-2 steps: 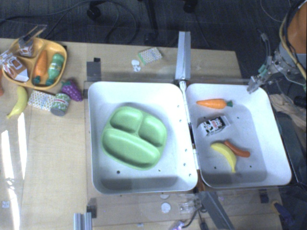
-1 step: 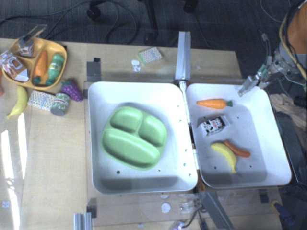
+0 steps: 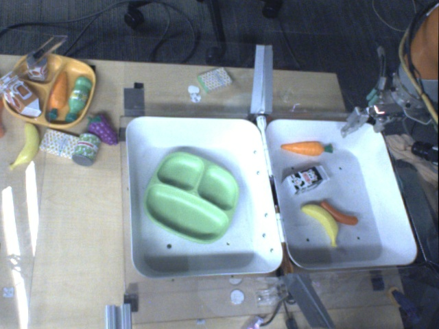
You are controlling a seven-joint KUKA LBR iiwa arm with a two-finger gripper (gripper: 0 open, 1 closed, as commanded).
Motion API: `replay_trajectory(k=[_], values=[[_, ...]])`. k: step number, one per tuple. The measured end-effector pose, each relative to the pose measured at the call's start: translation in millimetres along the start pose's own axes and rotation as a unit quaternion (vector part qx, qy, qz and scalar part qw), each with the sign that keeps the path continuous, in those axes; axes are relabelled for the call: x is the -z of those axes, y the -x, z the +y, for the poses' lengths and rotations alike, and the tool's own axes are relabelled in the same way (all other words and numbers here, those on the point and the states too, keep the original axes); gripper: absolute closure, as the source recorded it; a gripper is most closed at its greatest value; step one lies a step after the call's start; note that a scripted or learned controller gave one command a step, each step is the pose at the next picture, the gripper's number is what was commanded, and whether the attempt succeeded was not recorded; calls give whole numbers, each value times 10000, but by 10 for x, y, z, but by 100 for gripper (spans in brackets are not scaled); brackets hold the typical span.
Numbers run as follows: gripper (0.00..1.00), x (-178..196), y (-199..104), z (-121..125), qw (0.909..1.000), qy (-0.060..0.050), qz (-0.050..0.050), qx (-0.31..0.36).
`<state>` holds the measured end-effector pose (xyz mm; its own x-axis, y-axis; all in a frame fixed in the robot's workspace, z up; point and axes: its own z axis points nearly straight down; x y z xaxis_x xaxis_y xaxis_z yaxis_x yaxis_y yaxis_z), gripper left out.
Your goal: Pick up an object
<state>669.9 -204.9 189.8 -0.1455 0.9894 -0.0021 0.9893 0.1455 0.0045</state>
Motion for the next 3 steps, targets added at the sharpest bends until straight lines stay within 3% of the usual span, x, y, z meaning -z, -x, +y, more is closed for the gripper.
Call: replay_trajectory(k=[1, 2, 3], values=[[100, 119, -11, 23, 10000, 28, -17, 29], [0, 119, -11, 23, 10000, 27, -18, 30], [100, 236, -20, 45, 10000, 55, -33, 56]])
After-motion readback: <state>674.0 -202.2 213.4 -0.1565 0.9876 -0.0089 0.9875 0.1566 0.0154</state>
